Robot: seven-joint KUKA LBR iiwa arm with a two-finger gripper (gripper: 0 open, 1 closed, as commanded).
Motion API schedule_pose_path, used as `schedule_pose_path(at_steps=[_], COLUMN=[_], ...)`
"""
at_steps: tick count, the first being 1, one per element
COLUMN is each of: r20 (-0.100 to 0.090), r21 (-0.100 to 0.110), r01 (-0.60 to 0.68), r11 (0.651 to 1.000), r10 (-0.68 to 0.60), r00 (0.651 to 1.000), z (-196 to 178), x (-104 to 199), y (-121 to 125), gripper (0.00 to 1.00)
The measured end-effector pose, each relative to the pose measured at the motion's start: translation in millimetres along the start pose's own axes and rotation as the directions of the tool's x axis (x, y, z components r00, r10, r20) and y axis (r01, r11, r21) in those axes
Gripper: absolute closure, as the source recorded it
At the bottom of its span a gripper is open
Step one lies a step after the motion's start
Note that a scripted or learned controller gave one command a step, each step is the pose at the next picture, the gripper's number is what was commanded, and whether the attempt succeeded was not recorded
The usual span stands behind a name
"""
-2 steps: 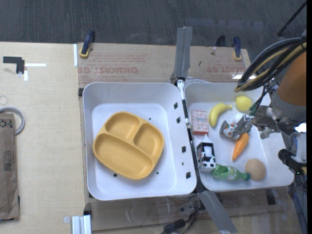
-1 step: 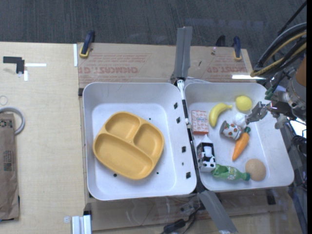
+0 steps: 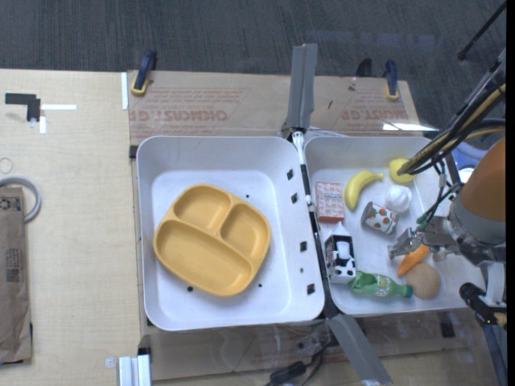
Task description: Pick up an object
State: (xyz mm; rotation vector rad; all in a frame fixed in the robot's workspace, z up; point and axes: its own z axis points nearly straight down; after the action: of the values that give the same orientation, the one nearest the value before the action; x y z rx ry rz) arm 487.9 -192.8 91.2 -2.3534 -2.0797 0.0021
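One carrot (image 3: 413,258) lies at the tips of my pincer (image 3: 405,244), which sits low in the right bin (image 3: 366,145); I cannot tell whether it grips. I judge the carrot my target, being nearest. Beside the carrot rests an egg (image 3: 426,282), a green bottle (image 3: 380,285) beyond it, a banana (image 3: 360,185) farther up. Well off, the left bin (image 3: 161,215) keeps a yellow plate (image 3: 212,239).

Robotics lab bench. Evidence: two white bins (image 3: 153,215) clamped (image 3: 143,72) over cardboard sheet (image 3: 241,107), plywood benchtop (image 3: 64,151), grey carpet floor (image 3: 201,14), cable bundle (image 3: 459,131), toy food props (image 3: 360,185).
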Motion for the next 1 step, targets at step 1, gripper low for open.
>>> schedule_pose_path(at_steps=[1], r20=[0.0], r21=[0.002], r01=[-0.003], r11=[1.0], r10=[0.003], r00=[1.0], z=[-8.5], x=[-0.5], y=[-0.3], gripper=[1.0])
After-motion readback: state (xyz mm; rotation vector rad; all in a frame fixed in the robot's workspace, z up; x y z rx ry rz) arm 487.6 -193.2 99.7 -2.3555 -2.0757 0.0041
